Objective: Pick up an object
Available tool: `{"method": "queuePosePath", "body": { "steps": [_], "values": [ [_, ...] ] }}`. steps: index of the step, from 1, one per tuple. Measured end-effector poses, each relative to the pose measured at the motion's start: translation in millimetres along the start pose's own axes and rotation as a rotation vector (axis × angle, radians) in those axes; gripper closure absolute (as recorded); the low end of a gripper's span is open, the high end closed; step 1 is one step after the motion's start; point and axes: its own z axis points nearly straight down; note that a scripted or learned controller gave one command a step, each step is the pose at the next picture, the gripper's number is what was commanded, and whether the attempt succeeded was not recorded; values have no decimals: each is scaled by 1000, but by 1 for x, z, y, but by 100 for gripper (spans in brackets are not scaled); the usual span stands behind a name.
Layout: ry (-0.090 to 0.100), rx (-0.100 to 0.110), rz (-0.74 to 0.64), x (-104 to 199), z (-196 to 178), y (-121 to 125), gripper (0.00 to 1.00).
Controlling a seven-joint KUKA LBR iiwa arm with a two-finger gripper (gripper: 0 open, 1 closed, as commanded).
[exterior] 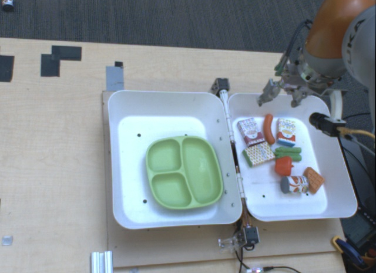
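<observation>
The end effector (284, 91) hangs over the far rim of the right bin (338, 198), and its fingers are spread apart with nothing between them. The toy food lies just nearer to me than that, clustered in the far half of this bin. Closest to the end effector is a small red sausage (269, 128), lying lengthwise almost straight below it. On either side of the sausage sits a little printed carton: one with a pinkish face (249, 131) on the left, one white with red and green print (286, 130) on the right. The print on both is too small for me to read.

Nearer still lie a green patterned packet (258, 154), a green bean pod (288, 151), a red pepper-like piece (283, 165), a small grey-ended can (294, 184) on its side and an orange waffle-textured wedge (314, 179) touching the can.

The left bin (126, 148) holds a light green divided plate (184, 172) with three compartments. Both bins sit side by side on the pale wooden table (53, 166).
</observation>
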Motion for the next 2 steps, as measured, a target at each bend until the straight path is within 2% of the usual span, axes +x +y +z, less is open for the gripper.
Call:
{"method": "queuePosePath", "body": {
  "steps": [1,2],
  "values": [
    [-3,-9,1,-19,114,10,0],
    [-1,-15,0,-17,102,13,100]
  ]
}}
